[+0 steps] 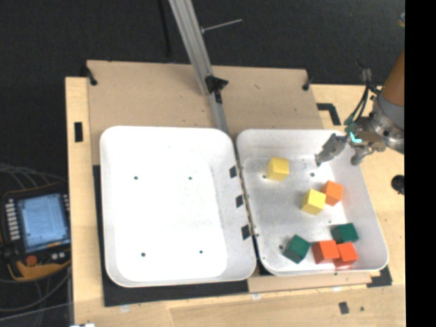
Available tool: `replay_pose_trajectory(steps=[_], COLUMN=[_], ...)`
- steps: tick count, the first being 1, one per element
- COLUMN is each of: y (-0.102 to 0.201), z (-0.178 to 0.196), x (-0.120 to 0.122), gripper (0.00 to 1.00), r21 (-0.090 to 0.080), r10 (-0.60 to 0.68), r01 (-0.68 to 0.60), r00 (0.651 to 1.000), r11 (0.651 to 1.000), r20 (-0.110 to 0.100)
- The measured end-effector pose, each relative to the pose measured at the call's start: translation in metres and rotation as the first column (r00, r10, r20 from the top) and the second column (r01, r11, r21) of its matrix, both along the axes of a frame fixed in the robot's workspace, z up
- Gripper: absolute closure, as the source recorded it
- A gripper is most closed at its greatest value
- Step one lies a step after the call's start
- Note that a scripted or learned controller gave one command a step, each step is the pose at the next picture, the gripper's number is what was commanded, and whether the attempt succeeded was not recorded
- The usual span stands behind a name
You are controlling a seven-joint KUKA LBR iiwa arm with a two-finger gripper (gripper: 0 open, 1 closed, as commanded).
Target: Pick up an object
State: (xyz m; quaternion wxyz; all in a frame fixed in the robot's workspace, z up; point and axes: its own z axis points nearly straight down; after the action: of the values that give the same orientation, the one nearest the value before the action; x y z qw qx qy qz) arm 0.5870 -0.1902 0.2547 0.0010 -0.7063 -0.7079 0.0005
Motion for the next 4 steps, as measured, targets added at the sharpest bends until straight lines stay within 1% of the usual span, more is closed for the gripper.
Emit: replay_pose_trajectory(steps=[1,2,3,4], y=[0.000,0.003,0.001,0.000], z=[0.002,-0.041,-0.100,-0.151], x=[0.001,0.001,0.008,0.008], gripper=[0.00,0.00,0.00,0.00], r21=[-0.001,-0.003,-0.003,-0.003], r10=[0.001,-0.002,-0.004,-0.004], r01=[-0.001,0.002,0.004,0.004], r00=[1.000,1.000,1.000,1.000], r11=[1.000,1.000,1.000,1.000], r20=[0.003,-0.001,-0.002,0.000])
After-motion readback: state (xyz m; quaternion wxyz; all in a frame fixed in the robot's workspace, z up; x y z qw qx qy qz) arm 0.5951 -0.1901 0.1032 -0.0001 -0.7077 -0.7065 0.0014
